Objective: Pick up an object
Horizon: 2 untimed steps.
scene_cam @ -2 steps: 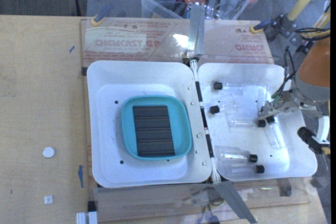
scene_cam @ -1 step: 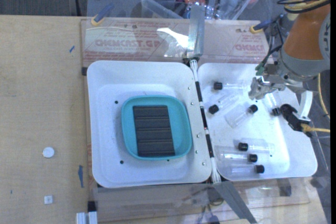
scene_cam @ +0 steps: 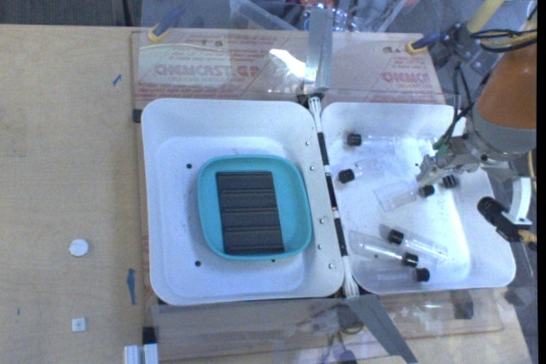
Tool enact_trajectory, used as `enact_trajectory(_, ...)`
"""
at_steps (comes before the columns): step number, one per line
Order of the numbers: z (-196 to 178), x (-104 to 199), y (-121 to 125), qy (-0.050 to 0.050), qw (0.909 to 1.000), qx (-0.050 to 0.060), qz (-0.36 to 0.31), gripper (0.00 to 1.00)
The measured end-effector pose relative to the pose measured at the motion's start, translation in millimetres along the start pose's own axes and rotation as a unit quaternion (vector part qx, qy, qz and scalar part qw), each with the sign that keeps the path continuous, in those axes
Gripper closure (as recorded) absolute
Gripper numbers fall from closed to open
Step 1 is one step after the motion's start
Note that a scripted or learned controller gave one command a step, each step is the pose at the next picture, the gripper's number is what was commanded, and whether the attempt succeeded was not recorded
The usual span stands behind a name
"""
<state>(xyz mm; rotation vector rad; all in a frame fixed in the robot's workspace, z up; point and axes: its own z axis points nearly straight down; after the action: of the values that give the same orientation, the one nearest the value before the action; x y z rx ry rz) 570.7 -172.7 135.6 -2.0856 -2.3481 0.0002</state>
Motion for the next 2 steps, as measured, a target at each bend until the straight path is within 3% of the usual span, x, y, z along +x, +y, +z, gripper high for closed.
enact_trajectory(1,-62.6,35.6,85.8,-0.001,1.0,-0.002,-0.006,1.0)
enact_trajectory(2,14.7,12.6,22.3,0.0,0.9884,-0.001,-0.152,1.0)
